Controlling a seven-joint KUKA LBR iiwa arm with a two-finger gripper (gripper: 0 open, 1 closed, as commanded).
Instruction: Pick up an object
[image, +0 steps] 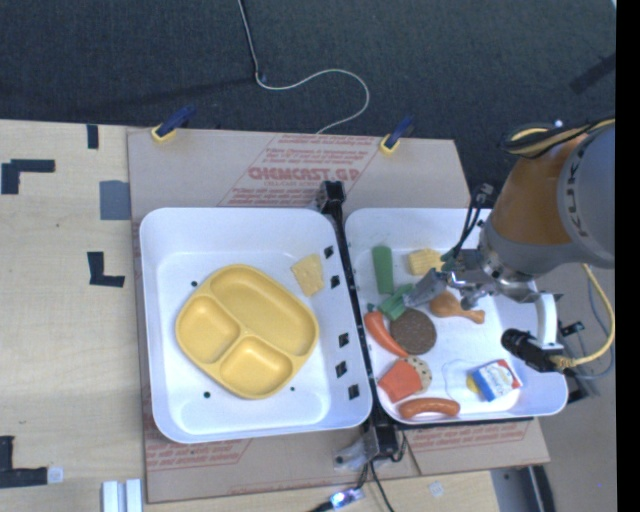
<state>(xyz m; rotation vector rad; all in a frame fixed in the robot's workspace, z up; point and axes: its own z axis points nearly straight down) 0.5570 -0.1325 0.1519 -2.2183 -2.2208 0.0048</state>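
Two shallow white bins sit side by side on a cardboard sheet laid over the worktop. The left bin carries a yellow divided tray at its middle and a pale yellow wedge near its right wall.

The right bin carries the small objects. A green stick stands near the far edge, with a yellow block just beside it to the right. An orange carrot lies along the left wall, touching a round brown patty. Toward the near edge lie a red block, a speckled cookie touching it, and a red sausage. A small blue-and-white carton rests toward the near right corner. An orange drumstick lies at the middle of the bin.

The arm reaches in over the right edge. Its pincer hangs low over the middle of the right bin, just above the drumstick and close to a green piece beside the patty. Whether its fingers stand wide or narrow cannot be told, and no object is seen between them.
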